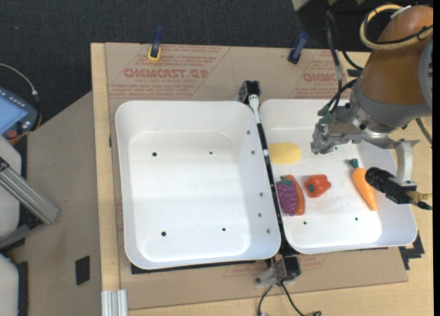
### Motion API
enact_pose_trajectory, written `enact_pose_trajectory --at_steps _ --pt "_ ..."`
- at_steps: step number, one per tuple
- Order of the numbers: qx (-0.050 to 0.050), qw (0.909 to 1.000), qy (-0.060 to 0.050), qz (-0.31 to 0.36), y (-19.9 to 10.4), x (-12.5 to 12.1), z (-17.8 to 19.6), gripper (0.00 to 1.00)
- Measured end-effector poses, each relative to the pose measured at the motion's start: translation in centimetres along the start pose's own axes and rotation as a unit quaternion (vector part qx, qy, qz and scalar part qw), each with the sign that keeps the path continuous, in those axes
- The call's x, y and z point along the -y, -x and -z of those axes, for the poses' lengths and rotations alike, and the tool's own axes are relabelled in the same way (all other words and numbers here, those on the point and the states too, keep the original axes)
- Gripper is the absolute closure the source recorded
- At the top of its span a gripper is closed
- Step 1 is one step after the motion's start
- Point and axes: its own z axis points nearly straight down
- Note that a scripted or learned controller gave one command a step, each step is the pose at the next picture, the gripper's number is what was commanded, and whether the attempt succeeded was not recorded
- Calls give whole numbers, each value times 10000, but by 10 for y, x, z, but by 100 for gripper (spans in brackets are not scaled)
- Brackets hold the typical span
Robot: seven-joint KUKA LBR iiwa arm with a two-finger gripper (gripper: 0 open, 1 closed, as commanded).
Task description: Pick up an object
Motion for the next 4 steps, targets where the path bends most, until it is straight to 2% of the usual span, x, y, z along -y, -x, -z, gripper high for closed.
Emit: enact_pose_trajectory --at_steps 1,2,3,4 --pt "-12 10000 30 19 -58 10 142 100" --pt "-7 10000 -9 3 -117 24 240 100" --pt "-8 10000 -15 -1 -162 -5 303 100" --pt "18 9999 -156 -14 -199 17 106 100"
